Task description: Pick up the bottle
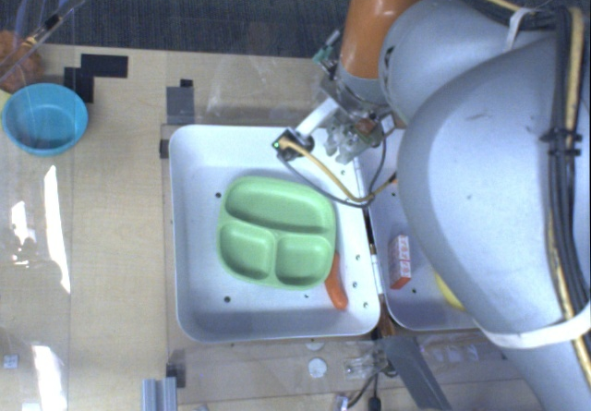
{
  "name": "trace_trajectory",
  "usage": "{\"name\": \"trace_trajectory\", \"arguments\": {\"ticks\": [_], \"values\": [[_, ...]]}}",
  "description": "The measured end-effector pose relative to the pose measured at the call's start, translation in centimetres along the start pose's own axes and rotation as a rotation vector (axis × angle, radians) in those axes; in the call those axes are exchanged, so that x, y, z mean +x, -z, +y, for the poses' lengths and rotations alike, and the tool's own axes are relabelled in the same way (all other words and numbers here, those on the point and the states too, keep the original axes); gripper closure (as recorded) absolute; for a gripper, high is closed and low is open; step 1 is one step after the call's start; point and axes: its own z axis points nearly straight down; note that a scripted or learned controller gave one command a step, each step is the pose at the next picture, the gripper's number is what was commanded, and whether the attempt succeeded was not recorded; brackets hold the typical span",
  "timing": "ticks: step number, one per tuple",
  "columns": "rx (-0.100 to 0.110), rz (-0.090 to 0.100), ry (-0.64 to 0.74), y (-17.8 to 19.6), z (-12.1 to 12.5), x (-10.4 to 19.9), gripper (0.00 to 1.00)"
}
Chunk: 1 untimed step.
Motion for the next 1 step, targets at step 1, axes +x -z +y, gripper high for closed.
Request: {"name": "trace_trajectory", "arguments": {"ticks": [1], "values": [[0.001,0.001,0.151,0.08,1.88,-10.30,1.00]]}}
